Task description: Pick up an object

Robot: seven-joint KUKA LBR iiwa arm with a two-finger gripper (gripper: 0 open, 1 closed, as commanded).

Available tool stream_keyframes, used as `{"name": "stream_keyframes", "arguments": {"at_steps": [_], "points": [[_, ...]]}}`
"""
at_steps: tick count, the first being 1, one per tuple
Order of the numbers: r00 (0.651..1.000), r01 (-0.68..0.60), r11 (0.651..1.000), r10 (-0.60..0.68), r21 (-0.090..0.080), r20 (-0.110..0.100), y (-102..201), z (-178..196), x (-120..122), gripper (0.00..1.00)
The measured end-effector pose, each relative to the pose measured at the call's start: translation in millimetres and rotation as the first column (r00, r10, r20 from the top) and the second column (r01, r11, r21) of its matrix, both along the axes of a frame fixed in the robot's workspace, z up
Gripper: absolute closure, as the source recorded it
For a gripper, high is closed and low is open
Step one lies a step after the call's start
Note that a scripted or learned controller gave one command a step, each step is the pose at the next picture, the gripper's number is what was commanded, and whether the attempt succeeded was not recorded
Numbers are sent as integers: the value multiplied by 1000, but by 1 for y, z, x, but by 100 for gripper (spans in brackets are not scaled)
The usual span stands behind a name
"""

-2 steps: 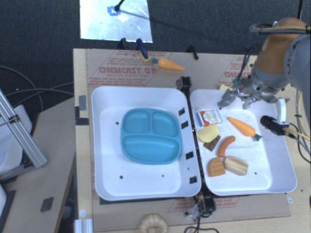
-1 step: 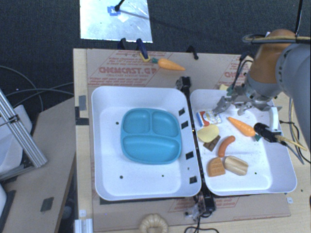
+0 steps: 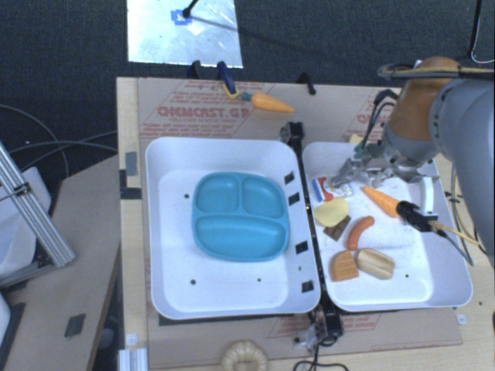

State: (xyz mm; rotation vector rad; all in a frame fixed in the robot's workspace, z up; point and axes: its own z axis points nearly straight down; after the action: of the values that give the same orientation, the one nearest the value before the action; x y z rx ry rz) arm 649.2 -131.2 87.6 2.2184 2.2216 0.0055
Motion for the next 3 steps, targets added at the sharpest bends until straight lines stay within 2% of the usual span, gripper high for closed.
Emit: {"name": "stream_keyframes", "arguments": {"at_steps": [1,2,3], "points": [[1000,-1,1000,1,2,11,1,15,3,100],[1000,-2,1000,2,-2,2,2,59,2,100],[1000,-4,1000,4,-2,5,4,124,4,100]]}}
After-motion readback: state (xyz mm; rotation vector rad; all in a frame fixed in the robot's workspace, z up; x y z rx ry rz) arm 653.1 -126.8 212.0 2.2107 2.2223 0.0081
